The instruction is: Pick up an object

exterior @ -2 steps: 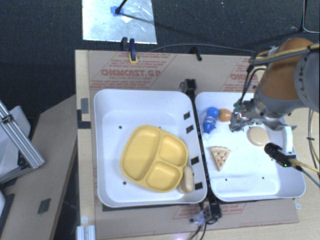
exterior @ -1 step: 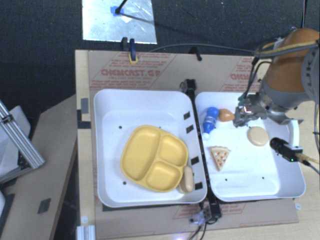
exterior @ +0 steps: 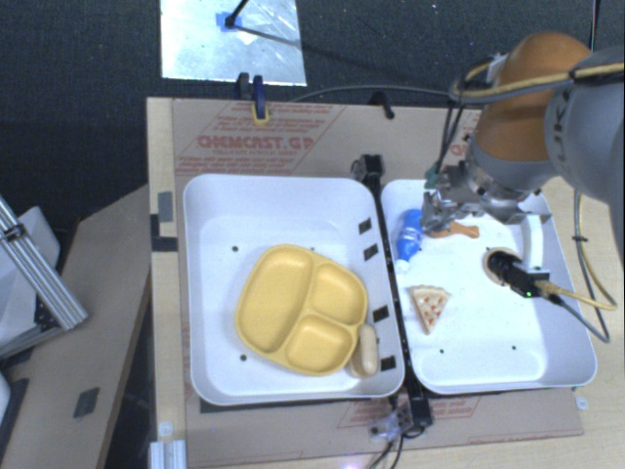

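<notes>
My gripper hangs low over the far left part of the right bin. Just under and to the right of it lies a thin orange piece. A blue bottle-like object lies to the left of the gripper, against the bin's left wall. A toy pizza slice rests nearer the front, in the middle of the same bin.
The left bin holds a yellow divided tray, with a beige bread-like object at the tray's front right corner. A black divider runs between the two bins. The grey arm with its orange band reaches in from the right.
</notes>
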Controlling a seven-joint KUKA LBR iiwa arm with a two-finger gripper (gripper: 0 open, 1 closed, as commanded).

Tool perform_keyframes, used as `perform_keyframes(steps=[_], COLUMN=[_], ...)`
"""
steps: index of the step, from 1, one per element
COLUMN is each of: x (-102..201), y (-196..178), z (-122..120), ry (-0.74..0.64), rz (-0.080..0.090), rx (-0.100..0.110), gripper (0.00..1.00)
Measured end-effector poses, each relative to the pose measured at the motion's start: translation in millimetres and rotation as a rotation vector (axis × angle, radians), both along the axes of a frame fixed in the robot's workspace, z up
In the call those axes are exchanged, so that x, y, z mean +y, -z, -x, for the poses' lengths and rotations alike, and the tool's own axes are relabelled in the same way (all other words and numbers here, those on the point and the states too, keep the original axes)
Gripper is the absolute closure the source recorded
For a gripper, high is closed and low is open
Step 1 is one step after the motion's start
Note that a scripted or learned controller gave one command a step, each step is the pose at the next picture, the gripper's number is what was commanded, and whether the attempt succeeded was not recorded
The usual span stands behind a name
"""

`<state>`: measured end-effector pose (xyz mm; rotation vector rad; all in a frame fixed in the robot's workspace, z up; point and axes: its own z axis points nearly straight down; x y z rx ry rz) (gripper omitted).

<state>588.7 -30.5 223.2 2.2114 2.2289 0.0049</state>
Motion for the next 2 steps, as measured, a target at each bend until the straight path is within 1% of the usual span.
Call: perform_keyframes(steps=[1,2], x=[53.7,96.4], y=[-3.2,-11.7], z=[-14.1,-46.4], ry=[-0.002,-0.001], rz=[-0.001,-0.001], rx=[0.0,-0.002], gripper=[1.0,1.0])
